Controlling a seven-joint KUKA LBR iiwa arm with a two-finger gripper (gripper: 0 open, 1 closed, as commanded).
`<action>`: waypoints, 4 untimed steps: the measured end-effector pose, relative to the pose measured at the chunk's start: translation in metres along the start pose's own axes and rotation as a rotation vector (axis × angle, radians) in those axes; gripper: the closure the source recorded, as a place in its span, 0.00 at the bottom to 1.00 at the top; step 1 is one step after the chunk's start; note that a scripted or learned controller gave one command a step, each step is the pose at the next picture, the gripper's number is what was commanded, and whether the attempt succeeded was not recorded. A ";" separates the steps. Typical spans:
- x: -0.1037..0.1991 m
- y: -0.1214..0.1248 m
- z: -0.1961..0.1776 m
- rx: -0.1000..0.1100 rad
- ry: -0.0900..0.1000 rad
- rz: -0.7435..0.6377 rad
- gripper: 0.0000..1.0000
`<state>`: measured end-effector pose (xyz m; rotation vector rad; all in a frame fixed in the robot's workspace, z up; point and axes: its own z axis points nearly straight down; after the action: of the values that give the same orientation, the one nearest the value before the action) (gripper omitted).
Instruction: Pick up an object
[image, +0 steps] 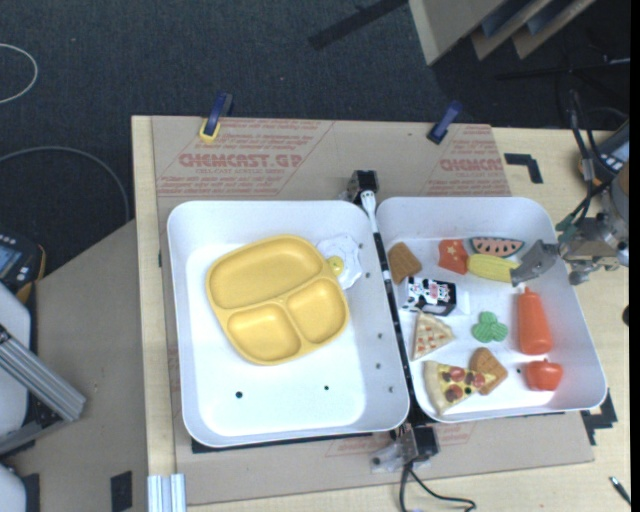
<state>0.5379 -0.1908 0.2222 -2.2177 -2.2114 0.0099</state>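
Observation:
The right bin (570, 300) holds several toy foods: a watermelon slice (497, 245), a yellow piece (488, 267), a red piece (452, 256), a brown cookie (403, 262), a black-and-white packet (432, 294), an orange carrot (533, 322), a green piece (488, 326), two pizza pieces (430, 335) (450, 385), a brown slice (489, 368) and a red tomato (543, 375). My gripper (548, 262) reaches in over the bin's right rim, just right of the yellow piece and above the carrot's top end. Nothing shows as held.
The left bin (200, 390) carries a yellow divided plate (276, 312) with a fried-egg toy (337, 258) at its upper right corner. Clamps (212, 118) (445, 122) sit on the board's far edge. Cables hang near the arm (605, 235) at the right.

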 end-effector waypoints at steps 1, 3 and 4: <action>0.000 0.003 -0.006 -0.012 -0.003 -0.003 0.00; -0.004 -0.002 0.111 -0.014 -0.005 -0.004 0.00; -0.011 0.006 0.126 -0.040 -0.022 -0.001 0.00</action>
<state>0.5422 -0.2014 0.0964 -2.2469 -2.2440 -0.0094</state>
